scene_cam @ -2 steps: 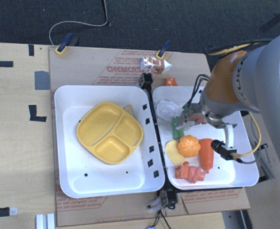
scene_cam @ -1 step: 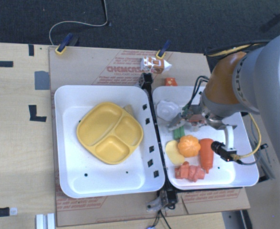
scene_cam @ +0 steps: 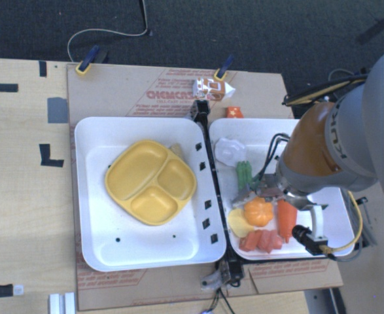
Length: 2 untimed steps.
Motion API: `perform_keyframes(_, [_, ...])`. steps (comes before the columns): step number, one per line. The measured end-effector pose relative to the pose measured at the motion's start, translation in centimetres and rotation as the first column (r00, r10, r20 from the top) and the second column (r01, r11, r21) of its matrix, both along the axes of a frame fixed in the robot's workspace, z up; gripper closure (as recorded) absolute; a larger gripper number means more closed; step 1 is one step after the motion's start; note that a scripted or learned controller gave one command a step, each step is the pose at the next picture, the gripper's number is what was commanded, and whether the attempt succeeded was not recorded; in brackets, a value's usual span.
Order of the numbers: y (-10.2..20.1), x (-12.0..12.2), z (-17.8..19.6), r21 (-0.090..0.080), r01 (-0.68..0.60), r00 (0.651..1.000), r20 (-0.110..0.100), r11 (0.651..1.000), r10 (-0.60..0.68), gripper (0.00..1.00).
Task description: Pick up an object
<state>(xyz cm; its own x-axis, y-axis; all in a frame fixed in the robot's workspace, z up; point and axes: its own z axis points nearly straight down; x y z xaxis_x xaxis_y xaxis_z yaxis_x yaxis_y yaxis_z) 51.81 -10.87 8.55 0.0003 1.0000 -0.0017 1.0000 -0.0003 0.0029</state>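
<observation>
The right bin (scene_cam: 270, 126) holds several toy foods. An orange round fruit (scene_cam: 258, 212) lies near its front, with a carrot (scene_cam: 286, 218) to its right, a pale yellow piece (scene_cam: 237, 223) to its left and a red piece (scene_cam: 261, 241) in front. A green vegetable (scene_cam: 244, 173) and a clear crumpled item (scene_cam: 229, 152) lie farther back on the left side. My gripper (scene_cam: 262, 191) hangs low over the bin, just behind the orange fruit and right of the green vegetable, under the grey and orange wrist (scene_cam: 316, 149).
The left bin (scene_cam: 87, 175) holds a yellow divided plate (scene_cam: 151, 182). A small snack packet (scene_cam: 212, 89) and an orange block (scene_cam: 235, 112) lie on the cardboard behind the bins. Black clips run along the wall between the bins (scene_cam: 208, 175).
</observation>
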Motion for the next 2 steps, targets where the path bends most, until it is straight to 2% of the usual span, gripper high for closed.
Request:
perform_keyframes(1, [0.99, 8.01, 0.02, 0.0, -0.005, 1.0, 0.004, 1.0, 0.005, 0.0])
perform_keyframes(2, [0.91, 7.76, 1.01, 0.0, -0.003, 1.0, 0.0, 1.0, 0.003, 1.0])
